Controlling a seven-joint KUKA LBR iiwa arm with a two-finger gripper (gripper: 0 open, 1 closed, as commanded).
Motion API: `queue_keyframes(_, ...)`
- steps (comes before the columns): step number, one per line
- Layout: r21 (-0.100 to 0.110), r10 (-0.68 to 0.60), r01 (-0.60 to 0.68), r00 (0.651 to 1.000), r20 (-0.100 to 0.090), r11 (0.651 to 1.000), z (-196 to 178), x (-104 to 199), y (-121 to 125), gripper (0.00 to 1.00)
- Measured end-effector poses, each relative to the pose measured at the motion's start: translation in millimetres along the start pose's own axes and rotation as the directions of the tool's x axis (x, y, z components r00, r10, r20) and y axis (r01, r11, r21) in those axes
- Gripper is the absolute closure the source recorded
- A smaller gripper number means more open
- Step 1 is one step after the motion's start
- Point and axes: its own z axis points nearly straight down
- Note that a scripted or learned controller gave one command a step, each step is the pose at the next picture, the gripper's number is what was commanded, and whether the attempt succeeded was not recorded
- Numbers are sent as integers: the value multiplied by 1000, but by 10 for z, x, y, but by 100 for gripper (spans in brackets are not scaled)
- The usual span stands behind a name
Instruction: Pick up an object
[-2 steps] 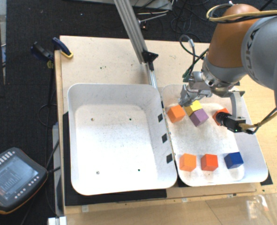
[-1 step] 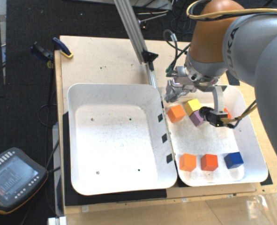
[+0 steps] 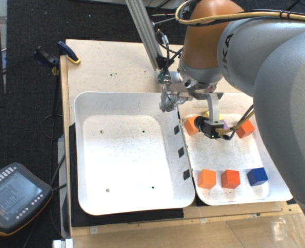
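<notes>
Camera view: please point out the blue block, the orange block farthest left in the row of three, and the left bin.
blue block [image 3: 257, 176]: camera view, on its top face.
orange block [image 3: 207, 178]: camera view, on its top face.
left bin [image 3: 124, 154]: camera view, on its bare floor.

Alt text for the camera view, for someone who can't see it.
A grey robot arm reaches from the right, its gripper above the far end of the seam between left bin and right bin, which holds four orange blocks and one blue block.
</notes>
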Motion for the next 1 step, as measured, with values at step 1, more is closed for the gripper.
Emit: queue_keyframes(1,1,5,-5,1000,2,1000,-5,-38,-3,0)
